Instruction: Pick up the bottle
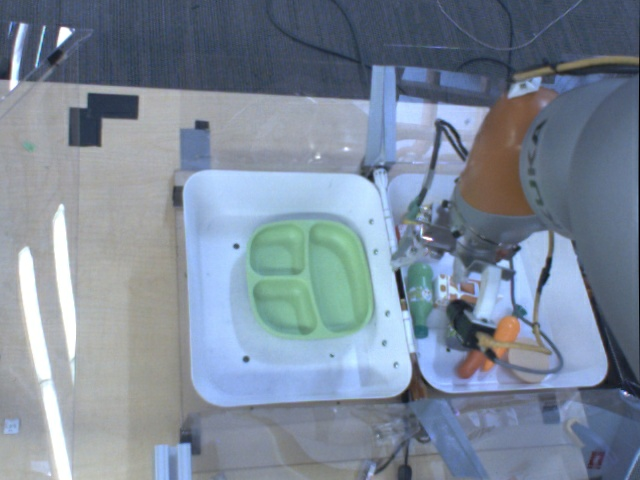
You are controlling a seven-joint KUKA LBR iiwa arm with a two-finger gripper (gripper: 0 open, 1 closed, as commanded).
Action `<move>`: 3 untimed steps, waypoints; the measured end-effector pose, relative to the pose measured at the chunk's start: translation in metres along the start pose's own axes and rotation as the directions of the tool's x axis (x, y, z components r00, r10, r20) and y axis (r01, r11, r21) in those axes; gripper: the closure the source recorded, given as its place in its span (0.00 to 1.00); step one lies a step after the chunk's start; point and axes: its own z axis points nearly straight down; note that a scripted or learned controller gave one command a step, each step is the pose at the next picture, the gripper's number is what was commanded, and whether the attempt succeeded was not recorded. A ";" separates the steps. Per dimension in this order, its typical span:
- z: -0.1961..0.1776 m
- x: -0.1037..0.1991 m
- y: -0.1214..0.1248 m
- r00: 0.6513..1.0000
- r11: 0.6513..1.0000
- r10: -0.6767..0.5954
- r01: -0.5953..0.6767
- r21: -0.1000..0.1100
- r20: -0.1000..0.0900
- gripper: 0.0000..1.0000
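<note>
Camera view: a small green plastic bottle (420, 296) is seen lying along the left wall of the right-hand shallow white bin (585, 353), beside orange carrot-like toys (488, 346). The hand (462, 268) hangs just beside it; whether it is spread or pressed together cannot be told. The bottle is judged light, stiff, smooth and prone to rolling; it is best taken across the mid-body.
</note>
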 end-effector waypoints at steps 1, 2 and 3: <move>-0.001 -0.040 0.014 1.000 1.000 -0.003 0.003 -0.002 0.000 0.00; -0.001 -0.040 0.014 1.000 1.000 -0.004 0.004 -0.002 0.000 0.00; 0.000 -0.022 -0.012 0.999 0.999 -0.041 0.041 0.002 0.000 0.00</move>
